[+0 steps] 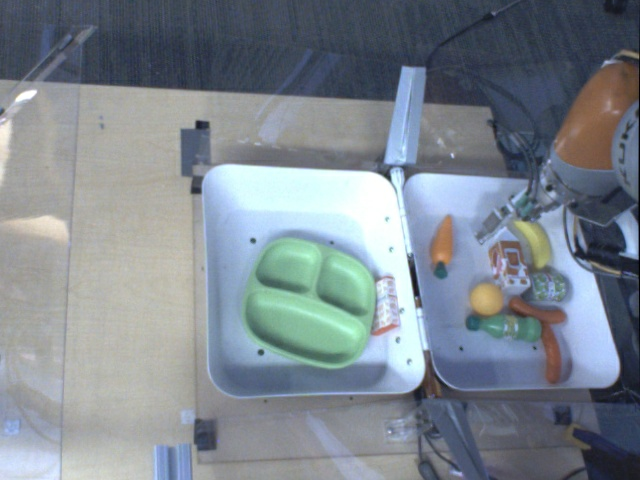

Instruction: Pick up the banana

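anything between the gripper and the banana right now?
Nothing visible. The gripper hangs just left of the banana's upper end in the right bin, with bare bin floor between them. The small carton lies against the banana's lower left side, crowding it there.

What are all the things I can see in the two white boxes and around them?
boxes: 2, white, side by side on the bench
divided plate: 1, green, in the left box
packet: 1, red and white, left box, against the plate's right edge
carrot: 1, orange, right box, near its left wall
banana: 1, yellow, right box, upper part
small carton: 1, red and white, beside the banana
can: 1, green and white, below the banana
round fruit: 1, yellow-orange, middle of right box
bottle: 1, green, lying down
sausages: 2, red-orange, lower right
arm: 1, grey and orange, at the right
pincer: 1, grey, just above the banana's top end
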